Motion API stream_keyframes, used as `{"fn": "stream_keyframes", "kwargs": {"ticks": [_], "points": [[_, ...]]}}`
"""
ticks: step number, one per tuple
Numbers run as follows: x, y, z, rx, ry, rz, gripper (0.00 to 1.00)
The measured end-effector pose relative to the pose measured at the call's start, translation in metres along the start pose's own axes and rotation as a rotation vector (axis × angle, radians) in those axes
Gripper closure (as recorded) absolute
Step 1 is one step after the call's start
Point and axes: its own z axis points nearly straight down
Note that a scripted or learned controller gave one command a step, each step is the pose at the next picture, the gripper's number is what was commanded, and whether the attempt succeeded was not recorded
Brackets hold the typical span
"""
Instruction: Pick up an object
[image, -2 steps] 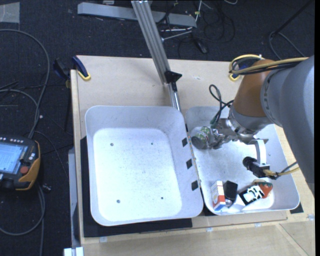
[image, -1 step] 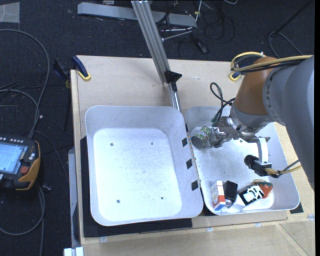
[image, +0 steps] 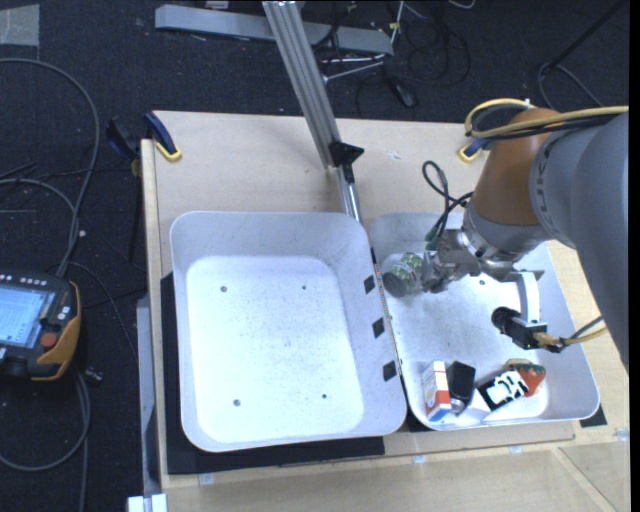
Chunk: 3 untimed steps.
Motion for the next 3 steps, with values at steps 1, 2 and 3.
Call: {"fn": "stream_keyframes", "kwargs": {"ticks": [1, 2, 3], "points": [[-0.005, -0.055, -0.007, 0.003, 0.0, 0.004, 1.0], [0.022, 0.011, -0.061, -0.003, 0.0, 0.0, 1.0], [0.092, -0.014, -0.059, 0.003, 0.002, -0.003, 1.0]]}}
